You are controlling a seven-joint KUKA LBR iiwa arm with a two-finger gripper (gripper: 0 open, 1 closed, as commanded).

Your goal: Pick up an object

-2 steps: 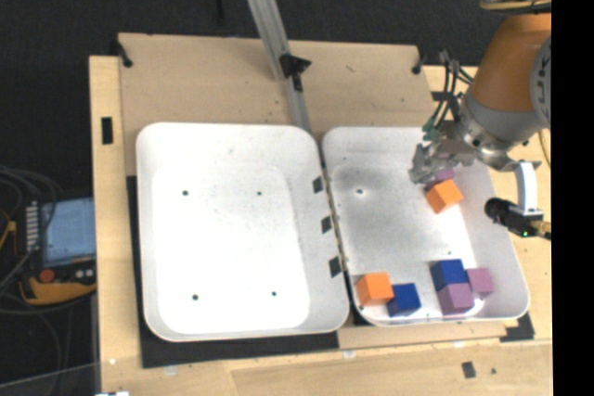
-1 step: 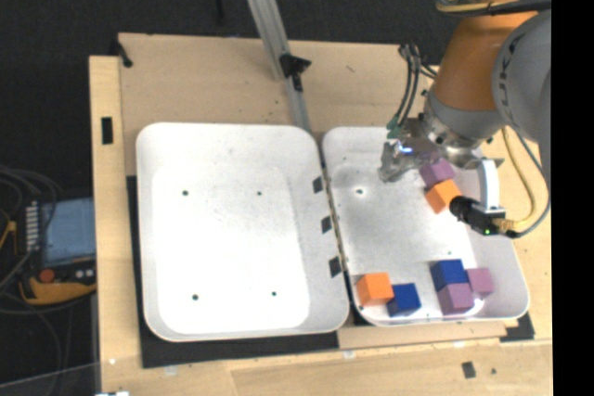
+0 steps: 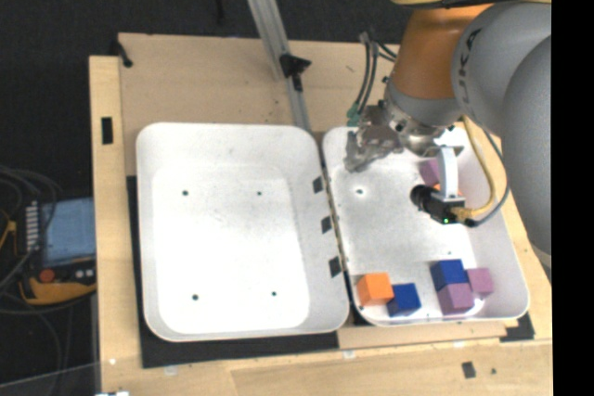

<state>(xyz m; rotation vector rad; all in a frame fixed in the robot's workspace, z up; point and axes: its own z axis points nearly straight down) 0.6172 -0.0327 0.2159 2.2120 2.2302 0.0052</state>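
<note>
We list a tabletop point(image 3: 213, 74) of pale wood carrying two shallow white bins side by side.

Left bin point(image 3: 232, 227) — a bare white floor with a few small dark dots.

Right bin point(image 3: 408, 246) — holds the blocks. Along its near edge we count an orange block point(image 3: 375, 287) at the left, a blue block point(image 3: 405, 299) touching it on the right, then, a little apart, a second blue block point(image 3: 448, 273) with a purple block point(image 3: 455, 297) just in front of it and a paler purple block point(image 3: 481, 281) beside both on the right. Another pale purple block point(image 3: 430, 172) lies toward the far side of this bin, partly hidden by the arm's cabling.

Arm point(image 3: 501, 51) — grey with an orange band, entering from the right. Its claw point(image 3: 362, 153) hangs over the far left corner of the right bin, well apart from the near row of blocks. We see no block between its fingers; whether they are apart or together we cannot tell.

A slanted metal pole point(image 3: 264, 5) stands beyond the bins.
</note>
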